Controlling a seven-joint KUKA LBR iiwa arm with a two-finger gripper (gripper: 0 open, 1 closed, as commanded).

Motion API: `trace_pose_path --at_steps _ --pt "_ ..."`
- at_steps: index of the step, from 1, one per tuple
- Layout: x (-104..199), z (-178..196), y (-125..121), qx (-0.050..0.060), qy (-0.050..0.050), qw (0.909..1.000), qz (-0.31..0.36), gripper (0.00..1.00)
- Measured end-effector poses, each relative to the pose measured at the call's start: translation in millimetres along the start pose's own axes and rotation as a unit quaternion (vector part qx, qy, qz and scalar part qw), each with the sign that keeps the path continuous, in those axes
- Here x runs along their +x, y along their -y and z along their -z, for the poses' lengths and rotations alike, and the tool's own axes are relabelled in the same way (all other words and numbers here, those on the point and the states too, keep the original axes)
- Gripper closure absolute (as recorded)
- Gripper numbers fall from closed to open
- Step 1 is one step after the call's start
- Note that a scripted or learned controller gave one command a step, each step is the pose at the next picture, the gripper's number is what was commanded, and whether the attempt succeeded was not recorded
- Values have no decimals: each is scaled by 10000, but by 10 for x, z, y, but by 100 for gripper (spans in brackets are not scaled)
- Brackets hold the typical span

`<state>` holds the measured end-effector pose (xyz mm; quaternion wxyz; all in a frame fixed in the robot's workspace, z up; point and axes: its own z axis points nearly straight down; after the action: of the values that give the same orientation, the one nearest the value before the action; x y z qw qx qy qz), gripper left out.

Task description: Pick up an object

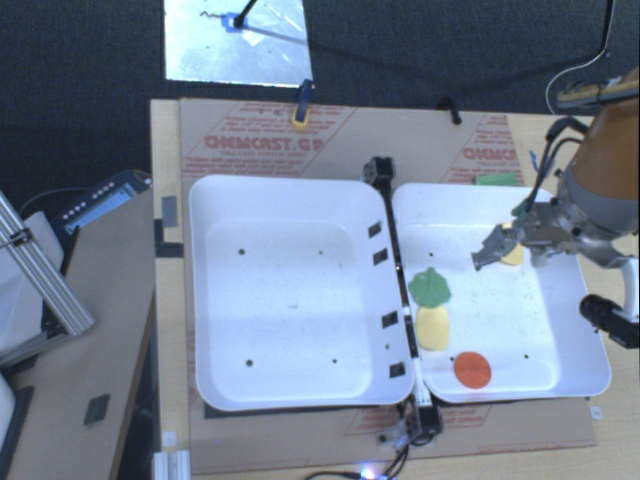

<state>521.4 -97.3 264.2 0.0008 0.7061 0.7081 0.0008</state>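
Observation:
My gripper (512, 250) is over the right bin (570, 373), in its upper right part, hanging from the grey arm with the orange band. A small yellow object (513, 257) sits between its fingers, which are shut on it, and the wrist hides part of it. Along the bin's left side lie a green leafy toy (430, 287), a pale yellow toy (432, 329) just below it, and an orange-red round piece (473, 370) near the front wall.
The left bin (215, 368) stands beside the right one, with black clips (385, 258) down the shared divider. A green item (497, 179) lies on the cardboard behind the right bin. A black arm part (610, 320) overhangs the right rim.

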Motion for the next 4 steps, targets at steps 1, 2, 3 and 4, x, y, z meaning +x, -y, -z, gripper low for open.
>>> trace_pose_path --at_steps 1,2,3,4 --pt "137 -1334 101 51 -12 10000 -4 0" --pt "-343 -1821 -120 5 5 10000 -19 0" --pt "-815 -1800 377 22 -1 10000 -29 0" --pt "-790 -1689 342 -5 1 10000 -5 100"
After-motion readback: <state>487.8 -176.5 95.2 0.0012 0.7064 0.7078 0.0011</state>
